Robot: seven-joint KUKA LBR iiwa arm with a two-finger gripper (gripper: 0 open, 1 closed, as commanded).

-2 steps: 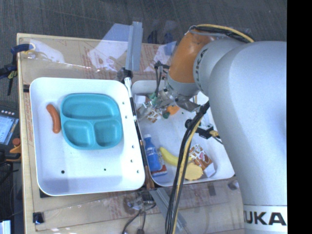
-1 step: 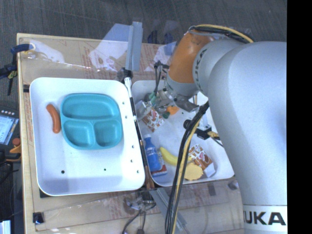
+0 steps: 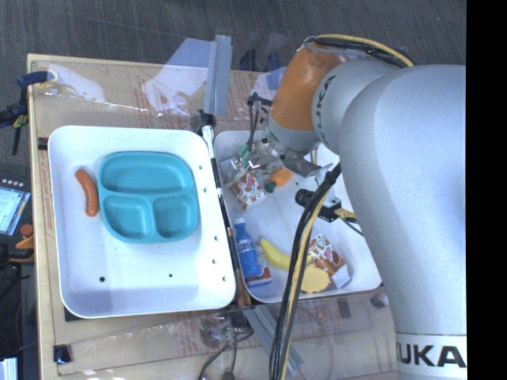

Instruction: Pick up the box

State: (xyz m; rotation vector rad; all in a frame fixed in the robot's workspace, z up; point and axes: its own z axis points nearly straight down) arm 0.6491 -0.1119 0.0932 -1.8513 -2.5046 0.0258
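Wooden bench (image 3: 111, 93) with two white bins, jaws (image 3: 255, 165) state unclear over patterned box (image 3: 249, 188), arm base reading "UKA"

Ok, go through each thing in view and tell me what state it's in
Box: lying tilted in the right bin, under the gripper.
Blue bottle: lying on its side.
Banana: lying flat.
Blue tray: upright in the left bin.
Sausage: lying beside the tray.

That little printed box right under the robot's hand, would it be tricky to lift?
Probably light: the box looks like a small printed carton. It may dent if squeezed hard, being thin card by the look of it. It lies tilted in the right bin near the wall, so it could slide sideways when nudged.
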